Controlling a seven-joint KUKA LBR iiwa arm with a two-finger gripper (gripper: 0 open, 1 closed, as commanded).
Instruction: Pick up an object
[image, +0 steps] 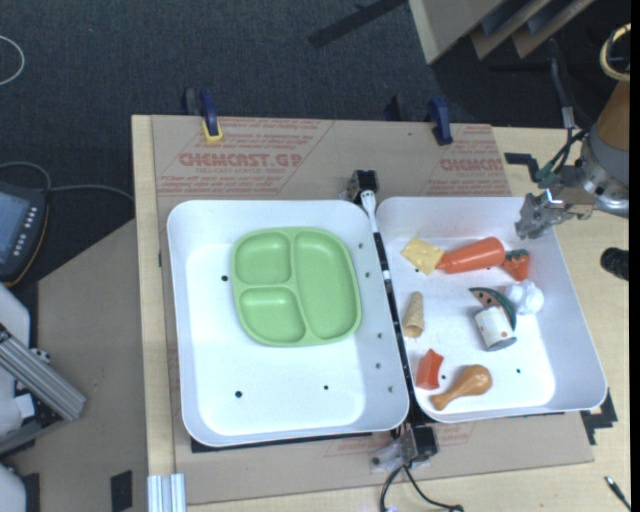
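Robotics laboratory or test cell, not a home. Evidence: surface (300, 150) of board stamped with a manufacturer's name, fixed at the far edge by blue clamps (210, 115); two shallow white bins (200, 390) mounted side by side, joined by a black bracket with cables (415, 480) trailing at the near end; grey carpet floor (150, 50); aluminium framing (45, 375) and a dark screened device (20, 235) at the left; toy food items (470, 255) and a green divided tray (297, 287) as test pieces.
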